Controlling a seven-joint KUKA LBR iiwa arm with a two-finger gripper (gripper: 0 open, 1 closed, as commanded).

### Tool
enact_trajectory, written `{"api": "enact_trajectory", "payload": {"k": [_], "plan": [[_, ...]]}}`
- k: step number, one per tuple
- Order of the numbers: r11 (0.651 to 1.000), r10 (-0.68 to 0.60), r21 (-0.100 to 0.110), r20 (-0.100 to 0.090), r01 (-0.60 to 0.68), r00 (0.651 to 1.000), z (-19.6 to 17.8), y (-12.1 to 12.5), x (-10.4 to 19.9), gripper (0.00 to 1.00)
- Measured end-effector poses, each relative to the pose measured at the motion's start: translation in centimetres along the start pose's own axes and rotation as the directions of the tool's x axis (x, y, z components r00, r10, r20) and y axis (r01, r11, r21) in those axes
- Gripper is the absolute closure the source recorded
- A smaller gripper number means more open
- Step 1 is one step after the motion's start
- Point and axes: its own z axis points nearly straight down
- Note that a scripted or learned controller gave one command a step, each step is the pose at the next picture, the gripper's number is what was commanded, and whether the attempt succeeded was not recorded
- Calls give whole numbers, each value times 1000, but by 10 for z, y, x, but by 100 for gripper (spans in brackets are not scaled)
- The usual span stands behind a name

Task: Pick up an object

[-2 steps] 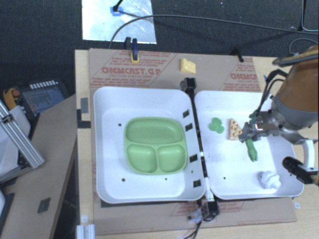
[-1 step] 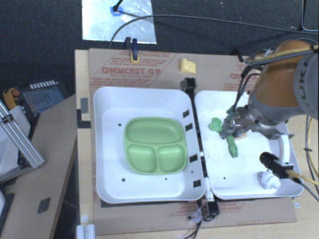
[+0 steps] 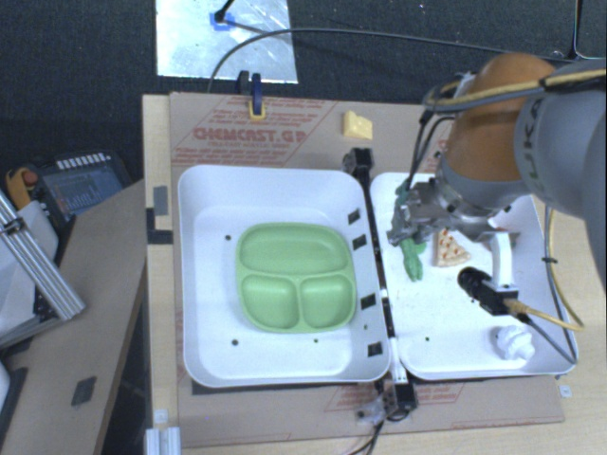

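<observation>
Two white bins on the surface, with the gripper (image 3: 406,224) over the left side of the right bin (image 3: 446,354).
Just below it lies a green toy vegetable (image 3: 413,262), a pizza slice (image 3: 451,248) beside that, a crumpled white wad (image 3: 513,342) near the front corner. Whether the gripper is open or closed cannot be told. The left bin (image 3: 204,254) holds a green divided plate (image 3: 294,278).

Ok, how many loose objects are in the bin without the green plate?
3: a green toy by the gripper, a pizza slice just right of it, and a white crumpled thing in the near right corner. The arm may hide more.
</observation>
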Motion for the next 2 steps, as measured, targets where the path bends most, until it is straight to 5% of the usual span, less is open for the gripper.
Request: {"api": "enact_trajectory", "payload": {"k": [2], "plan": [[1000,0,0,-1,0,1000,-9,46,102,100]]}}
